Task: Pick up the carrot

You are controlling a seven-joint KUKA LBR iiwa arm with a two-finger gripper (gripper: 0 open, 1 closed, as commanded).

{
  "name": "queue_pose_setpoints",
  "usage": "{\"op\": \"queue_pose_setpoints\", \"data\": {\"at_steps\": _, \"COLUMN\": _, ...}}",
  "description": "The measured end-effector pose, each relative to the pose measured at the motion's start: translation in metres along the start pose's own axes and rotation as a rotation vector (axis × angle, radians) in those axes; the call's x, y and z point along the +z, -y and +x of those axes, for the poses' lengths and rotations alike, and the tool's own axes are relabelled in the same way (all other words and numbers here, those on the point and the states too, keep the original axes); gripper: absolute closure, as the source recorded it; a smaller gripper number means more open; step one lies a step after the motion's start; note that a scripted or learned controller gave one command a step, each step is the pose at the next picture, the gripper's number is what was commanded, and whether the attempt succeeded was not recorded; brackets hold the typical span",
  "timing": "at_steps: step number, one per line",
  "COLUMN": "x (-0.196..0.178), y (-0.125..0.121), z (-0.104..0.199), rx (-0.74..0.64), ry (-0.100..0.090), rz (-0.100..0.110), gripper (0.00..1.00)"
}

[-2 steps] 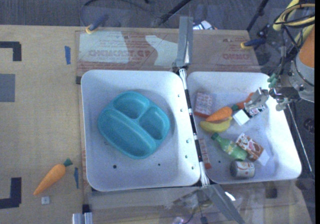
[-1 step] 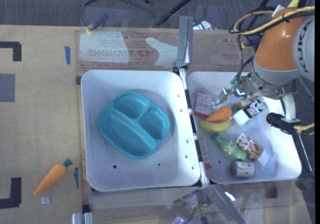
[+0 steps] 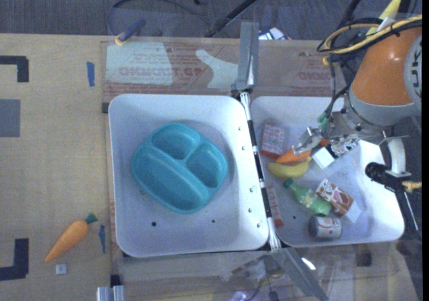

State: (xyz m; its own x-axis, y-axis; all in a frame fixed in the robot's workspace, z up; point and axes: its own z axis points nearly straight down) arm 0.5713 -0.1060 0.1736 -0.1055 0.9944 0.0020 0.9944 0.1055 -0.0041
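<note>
An orange carrot (image 3: 293,156) lies in the right bin (image 3: 382,226), resting just above a yellow banana (image 3: 288,169). My gripper (image 3: 314,145) hangs over the carrot's right end, touching it or very close to it; the wrist hides the contact. A second carrot (image 3: 67,239) with a green top lies outside the bins, on the bench at the lower left.
The right bin also holds a small pink box (image 3: 273,139), a green bottle (image 3: 307,197), a red-and-white carton (image 3: 335,198) and a can (image 3: 325,227). A blue divided plate (image 3: 179,167) sits in the left bin (image 3: 127,226). Cables trail by the arm on the right.
</note>
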Motion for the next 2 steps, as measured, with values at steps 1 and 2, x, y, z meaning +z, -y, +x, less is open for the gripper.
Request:
{"op": "queue_pose_setpoints", "data": {"at_steps": 1, "x": 0.064, "y": -0.024, "z": -0.006, "rx": 0.197, "ry": 0.001, "rz": -0.004, "gripper": 0.0}}
{"op": "queue_pose_setpoints", "data": {"at_steps": 2, "x": 0.087, "y": -0.029, "z": -0.006, "rx": 0.202, "ry": 0.002, "rz": -0.005, "gripper": 0.0}}
